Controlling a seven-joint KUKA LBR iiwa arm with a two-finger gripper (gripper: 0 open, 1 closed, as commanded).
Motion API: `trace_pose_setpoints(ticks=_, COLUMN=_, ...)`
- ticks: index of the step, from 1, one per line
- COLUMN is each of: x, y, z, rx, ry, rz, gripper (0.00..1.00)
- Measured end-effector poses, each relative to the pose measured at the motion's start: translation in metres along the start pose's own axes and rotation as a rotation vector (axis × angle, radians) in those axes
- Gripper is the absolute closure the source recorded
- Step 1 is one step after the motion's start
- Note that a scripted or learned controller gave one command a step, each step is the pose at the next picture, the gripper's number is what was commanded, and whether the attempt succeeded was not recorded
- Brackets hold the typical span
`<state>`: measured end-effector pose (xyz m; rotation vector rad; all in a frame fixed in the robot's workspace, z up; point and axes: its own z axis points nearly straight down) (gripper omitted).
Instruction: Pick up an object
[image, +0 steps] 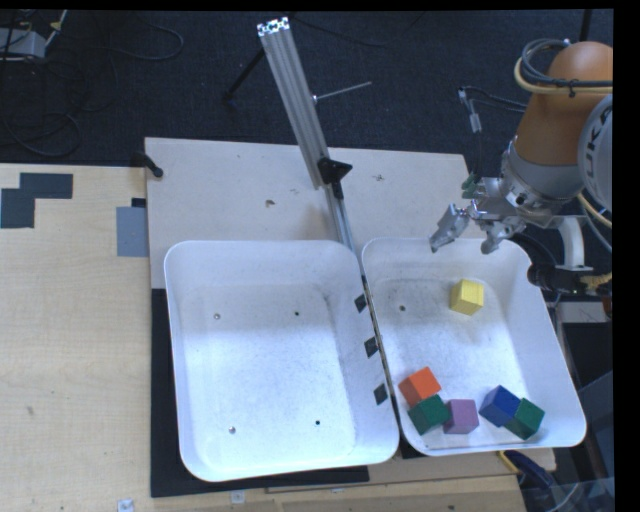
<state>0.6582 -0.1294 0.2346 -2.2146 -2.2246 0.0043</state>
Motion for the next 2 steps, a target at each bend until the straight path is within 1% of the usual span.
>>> trace_pose_setpoints(ticks=1, x=-0.066, y=0.009, z=0.148, rx=0.0, ry=0.0, rz=0.007, gripper=0.0)
trace_pose_setpoints(ticks=2, x=-0.056, y=-0.039, z=0.145, rx=0.002, ry=0.002, rz=0.007, gripper=0.0)
